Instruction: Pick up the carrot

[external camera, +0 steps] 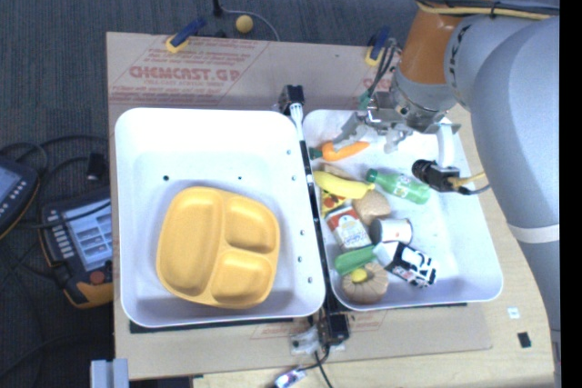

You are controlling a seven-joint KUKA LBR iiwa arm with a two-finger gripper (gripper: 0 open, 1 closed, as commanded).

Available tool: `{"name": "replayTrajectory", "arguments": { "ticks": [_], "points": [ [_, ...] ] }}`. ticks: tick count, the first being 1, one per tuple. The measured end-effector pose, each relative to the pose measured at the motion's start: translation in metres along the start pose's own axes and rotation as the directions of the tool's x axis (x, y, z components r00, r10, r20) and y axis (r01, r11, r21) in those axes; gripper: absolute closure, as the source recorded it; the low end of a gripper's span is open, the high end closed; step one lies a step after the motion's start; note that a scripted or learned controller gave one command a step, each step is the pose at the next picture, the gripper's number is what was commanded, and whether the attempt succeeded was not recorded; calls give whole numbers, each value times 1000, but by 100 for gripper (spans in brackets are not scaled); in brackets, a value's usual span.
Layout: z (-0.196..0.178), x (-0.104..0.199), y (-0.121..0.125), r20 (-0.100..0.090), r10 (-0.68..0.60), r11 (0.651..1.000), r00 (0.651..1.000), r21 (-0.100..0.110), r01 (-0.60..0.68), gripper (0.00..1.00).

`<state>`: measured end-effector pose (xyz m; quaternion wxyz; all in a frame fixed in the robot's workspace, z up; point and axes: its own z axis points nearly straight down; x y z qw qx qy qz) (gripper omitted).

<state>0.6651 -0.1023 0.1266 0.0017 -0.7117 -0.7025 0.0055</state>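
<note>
Partly tool-covered (364,130) carrot (349,149)

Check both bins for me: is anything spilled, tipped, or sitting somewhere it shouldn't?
Nothing stands out. The yellow tray lies flat in the left bin. The right bin holds a loose jumble of items, all inside its rim. The carrot lies at its far end beside the gripper.

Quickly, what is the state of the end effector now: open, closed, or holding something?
End effector: low over the carrot in the right bin; open or closed cannot be told.

orange carrot (346,150), right bin's far-left corner
</note>
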Motion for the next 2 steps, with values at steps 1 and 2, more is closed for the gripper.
{"name": "replayTrajectory", "arguments": {
  "ticks": [1, 2],
  "points": [
    [37, 5, 3, -7, 171, 985, 985, -18, -171, 0],
    [37, -57, -60, -1, 119, 993, 993, -16, -119, 0]
  ]
}}
